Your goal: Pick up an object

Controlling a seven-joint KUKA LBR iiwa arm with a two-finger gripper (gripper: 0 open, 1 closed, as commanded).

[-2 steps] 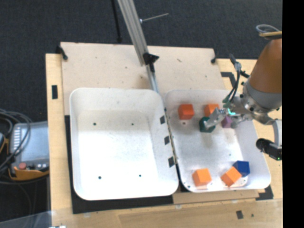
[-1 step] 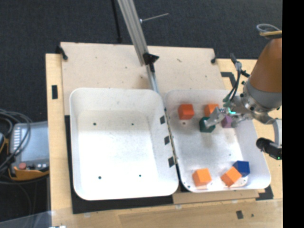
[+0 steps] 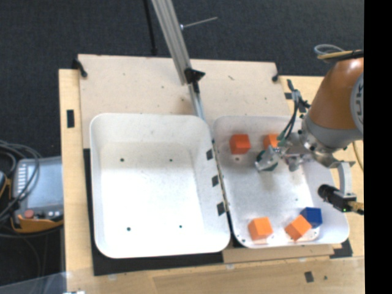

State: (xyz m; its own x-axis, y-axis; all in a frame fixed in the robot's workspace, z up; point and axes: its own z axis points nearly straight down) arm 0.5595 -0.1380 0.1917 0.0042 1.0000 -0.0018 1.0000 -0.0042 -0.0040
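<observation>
The right bin holds several blocks. One orange block lies near its far left. Another orange block sits just beside it, partly covered by the arm. Near the front edge lie an orange block, a second orange block and a blue block. My gripper hangs over the far middle of the right bin, just in front of the partly covered orange block. Nothing shows between it and the bin floor.
The left bin stands beside the right one. A slanted metal rail runs from the top down to the gap between the bins. A teach pendant lies off the bench at the left.
</observation>
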